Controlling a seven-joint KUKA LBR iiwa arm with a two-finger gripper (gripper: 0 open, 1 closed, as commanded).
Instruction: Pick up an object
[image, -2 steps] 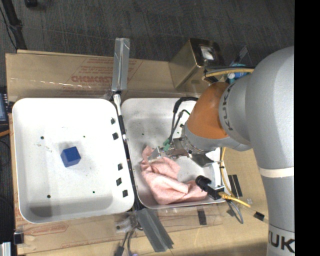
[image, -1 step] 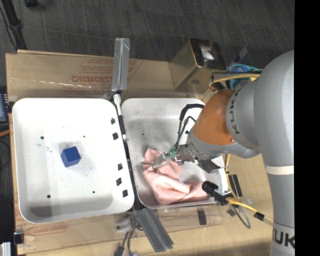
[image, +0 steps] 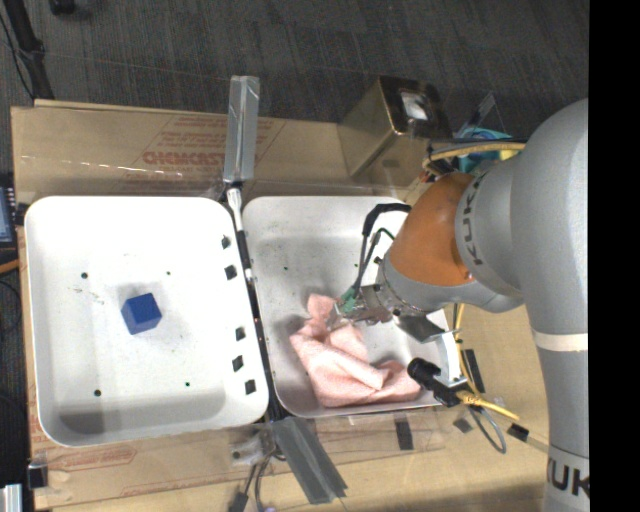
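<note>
The arm's orange band (image: 432, 238) hides most of the tool (image: 358, 308), so its grip cannot be judged; the pink cloth (image: 345, 365) at six o'clock is partly covered.

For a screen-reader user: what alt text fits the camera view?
A grey robot arm's gripper reaches down onto a crumpled pink cloth in the right white bin. A blue cube sits alone in the left white bin.

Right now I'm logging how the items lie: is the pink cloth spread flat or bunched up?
Bunched up. The pink cloth lies in crumpled folds in the right bin, beside the gripper.
</note>
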